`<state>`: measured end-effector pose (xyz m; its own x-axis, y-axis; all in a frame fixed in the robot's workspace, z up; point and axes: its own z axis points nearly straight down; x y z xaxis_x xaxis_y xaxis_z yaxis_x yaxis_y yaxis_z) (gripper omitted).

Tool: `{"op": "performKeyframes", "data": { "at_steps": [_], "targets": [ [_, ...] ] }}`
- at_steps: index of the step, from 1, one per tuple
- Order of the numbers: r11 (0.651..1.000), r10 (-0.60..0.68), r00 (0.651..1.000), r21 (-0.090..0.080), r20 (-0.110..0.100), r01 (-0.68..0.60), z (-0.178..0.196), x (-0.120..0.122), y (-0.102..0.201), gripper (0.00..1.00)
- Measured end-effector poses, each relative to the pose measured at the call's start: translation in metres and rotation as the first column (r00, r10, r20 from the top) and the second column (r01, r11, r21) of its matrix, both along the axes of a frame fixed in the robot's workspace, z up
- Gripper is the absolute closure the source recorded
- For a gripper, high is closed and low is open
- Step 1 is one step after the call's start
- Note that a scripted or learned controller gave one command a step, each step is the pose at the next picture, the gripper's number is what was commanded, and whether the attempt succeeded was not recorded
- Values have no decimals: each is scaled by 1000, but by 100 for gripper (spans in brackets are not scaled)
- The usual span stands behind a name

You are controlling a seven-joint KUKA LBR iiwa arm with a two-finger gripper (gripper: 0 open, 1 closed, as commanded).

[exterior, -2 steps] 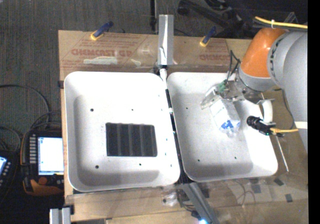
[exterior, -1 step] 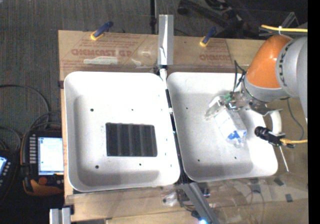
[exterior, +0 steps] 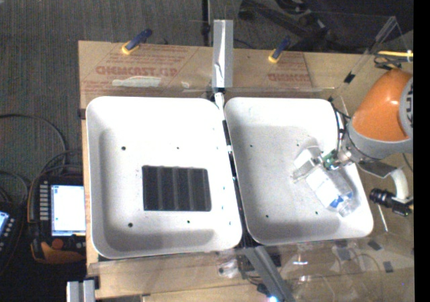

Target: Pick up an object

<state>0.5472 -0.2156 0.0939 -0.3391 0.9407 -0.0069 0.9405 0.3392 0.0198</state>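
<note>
The claw point(exterior: 310, 165) hung low in the right bin point(exterior: 269, 153), beside a clear plastic bottle point(exterior: 334, 193). Its translucent parts blurred together, so its grip could not be told. A black ridged tray point(exterior: 176, 188) lay in the left bin point(exterior: 114, 132).

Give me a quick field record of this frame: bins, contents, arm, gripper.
left bin: holds a dark ribbed rectangular block, lying flat near centre
right bin: holds a clear plastic item near its right side
arm: over the right bin's right edge, orange band showing
gripper: low in the right bin, just above the clear item; contact unclear
</note>
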Motion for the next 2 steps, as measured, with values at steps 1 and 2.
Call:
{"op": "performKeyframes", "data": {
  "at_steps": [1, 2],
  "targets": [
    [990, -140, 990, 8, -7, 140, -2, 83, 3, 0],
    [997, -80, 997, 6, -3, 80, 0, 20, 0, 0]
  ]
}}
